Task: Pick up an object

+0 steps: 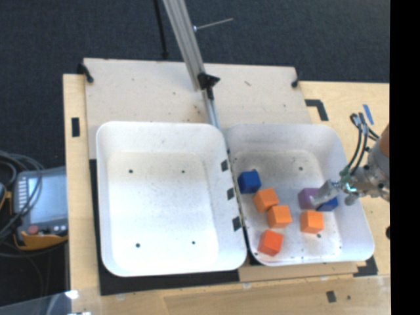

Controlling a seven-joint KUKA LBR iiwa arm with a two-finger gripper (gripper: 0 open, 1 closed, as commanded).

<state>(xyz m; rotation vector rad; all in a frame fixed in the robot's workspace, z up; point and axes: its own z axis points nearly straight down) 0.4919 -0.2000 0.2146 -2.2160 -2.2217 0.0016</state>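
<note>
Claw (pixel 326 193) low in the right bin (pixel 354 241), at the purple block (pixel 307 197) and a blue piece (pixel 328 204) — can't tell its opening — best centre on one block, then lift straight.

We've got one fixed cam, high above the bench (pixel 197 90), angled down, far enough back to frame both bins (pixel 164 136) plus surrounding floor (pixel 65 18). Arm (pixel 371 169) enters from frame right.

A slanted aluminium rail (pixel 187 38) crossed the far side. At the left edge sat a grey control pendant (pixel 41 199) beside dark cables (pixel 12 166).
</note>
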